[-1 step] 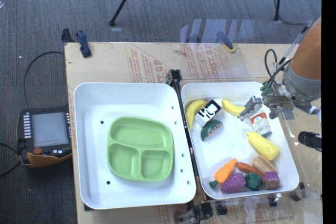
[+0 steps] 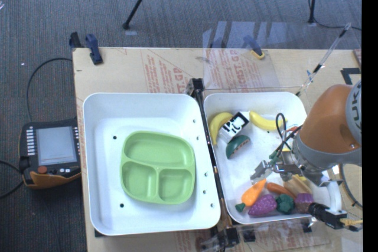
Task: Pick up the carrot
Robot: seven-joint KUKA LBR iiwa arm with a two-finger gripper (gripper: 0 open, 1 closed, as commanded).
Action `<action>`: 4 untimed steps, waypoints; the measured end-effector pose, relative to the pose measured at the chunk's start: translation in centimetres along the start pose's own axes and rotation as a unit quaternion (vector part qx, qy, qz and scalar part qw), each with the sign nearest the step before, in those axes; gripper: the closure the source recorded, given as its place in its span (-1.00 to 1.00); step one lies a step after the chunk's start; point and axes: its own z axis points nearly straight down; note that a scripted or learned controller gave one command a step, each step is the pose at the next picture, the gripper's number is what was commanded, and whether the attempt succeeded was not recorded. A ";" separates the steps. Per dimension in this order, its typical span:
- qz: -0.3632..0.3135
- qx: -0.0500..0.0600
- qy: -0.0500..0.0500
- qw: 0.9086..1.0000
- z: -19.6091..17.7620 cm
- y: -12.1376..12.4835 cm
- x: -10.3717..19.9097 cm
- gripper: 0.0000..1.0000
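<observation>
The carrot [image 2: 254, 192] is orange with a green tip. It lies at a slant in the front part of the right bin [image 2: 295, 102], beside a bunch of purple grapes [image 2: 264, 205]. My gripper [image 2: 273, 168] hangs just above and slightly behind the carrot's thick end, under the arm's orange band [image 2: 331, 121]. Nothing is visibly held in it. A second orange, elongated piece [image 2: 279, 189] lies right of the carrot, partly under the gripper.
The right bin also holds two yellow bananas [image 2: 220, 122] [image 2: 264, 121], a black-and-white box [image 2: 236, 123], a green-rimmed slice [image 2: 238, 146], a green broccoli [image 2: 286, 203] and a tan piece [image 2: 298, 185]. A green divided plate [image 2: 158, 167] lies in the left bin [image 2: 94, 127]. Black cables [image 2: 280, 127] hang beside the wrist.
</observation>
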 end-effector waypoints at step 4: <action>-0.076 -0.007 -0.002 0.997 1.9 -1.3 2.7 1.00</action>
